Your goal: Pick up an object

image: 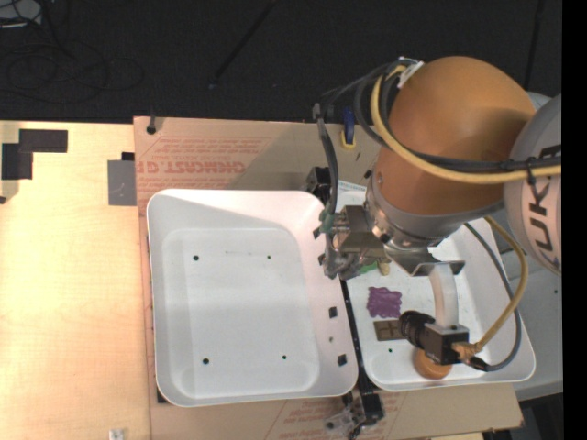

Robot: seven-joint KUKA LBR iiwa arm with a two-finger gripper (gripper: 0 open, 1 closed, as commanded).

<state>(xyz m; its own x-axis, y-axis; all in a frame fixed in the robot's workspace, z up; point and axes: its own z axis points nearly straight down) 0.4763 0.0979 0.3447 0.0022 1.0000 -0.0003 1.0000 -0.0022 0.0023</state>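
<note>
The arm's orange wrist [459, 136] overhangs the right bin [514, 360], its gripper [353, 246] low at the bin's left edge, near a purple object [384, 301] and an orange object [431, 366].

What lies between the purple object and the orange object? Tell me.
In the camera view, a small dark brown piece lies between the purple object and the orange object, in the right bin.

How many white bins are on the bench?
2. The left bin sits in the middle of the view. The right bin lies beside it, partly under the arm, holding a purple object and an orange object; more may be hidden.
</note>
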